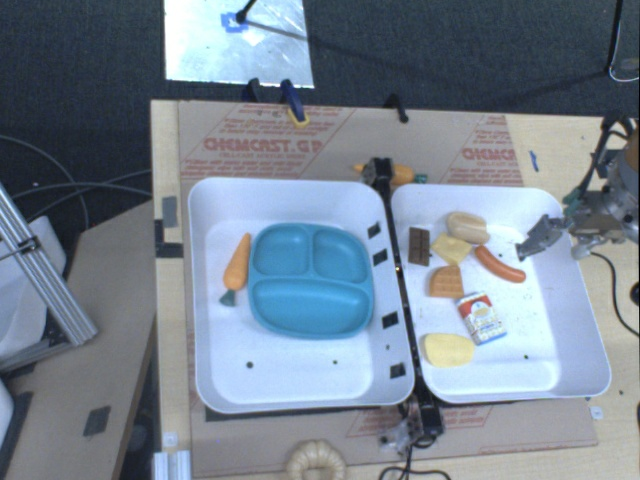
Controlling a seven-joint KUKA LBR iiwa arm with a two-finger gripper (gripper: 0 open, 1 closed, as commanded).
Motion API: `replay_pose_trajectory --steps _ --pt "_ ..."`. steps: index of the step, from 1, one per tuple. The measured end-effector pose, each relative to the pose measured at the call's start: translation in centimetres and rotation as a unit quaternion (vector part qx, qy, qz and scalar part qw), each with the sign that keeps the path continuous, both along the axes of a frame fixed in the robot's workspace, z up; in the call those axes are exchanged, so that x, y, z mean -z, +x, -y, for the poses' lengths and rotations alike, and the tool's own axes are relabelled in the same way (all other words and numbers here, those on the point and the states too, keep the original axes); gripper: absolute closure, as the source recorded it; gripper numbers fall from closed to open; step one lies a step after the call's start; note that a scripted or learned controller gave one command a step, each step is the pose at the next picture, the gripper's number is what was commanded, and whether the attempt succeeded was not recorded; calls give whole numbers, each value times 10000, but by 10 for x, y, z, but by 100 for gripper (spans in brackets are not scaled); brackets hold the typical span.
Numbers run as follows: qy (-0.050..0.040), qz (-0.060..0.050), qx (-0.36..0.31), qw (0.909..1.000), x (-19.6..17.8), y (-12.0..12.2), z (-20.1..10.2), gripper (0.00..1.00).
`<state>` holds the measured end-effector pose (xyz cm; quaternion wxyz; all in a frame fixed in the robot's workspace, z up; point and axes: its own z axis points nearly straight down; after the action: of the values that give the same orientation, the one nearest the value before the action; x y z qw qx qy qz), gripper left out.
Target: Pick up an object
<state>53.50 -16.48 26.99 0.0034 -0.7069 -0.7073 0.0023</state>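
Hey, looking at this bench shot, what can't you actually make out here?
- Gripper: small and blurred in the camera view, so its finger state is unclear.
- Arm: cut off by the right edge.
- Red and white packet: print too small to read.
- Yellow thing behind the bins: mostly hidden by the black clamp.

Arm cut off at right edge; jaws' state indistinct.
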Motion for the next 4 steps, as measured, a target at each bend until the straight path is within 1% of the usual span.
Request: replay_pose_trajectory --steps 1,3,4 --pt "-9 47 -12 10000 -5 2 0 0" --pt "-4 26 -4 10000 80 -1 6 0" --pt "-4 28 -3 10000 123 1 9 0"
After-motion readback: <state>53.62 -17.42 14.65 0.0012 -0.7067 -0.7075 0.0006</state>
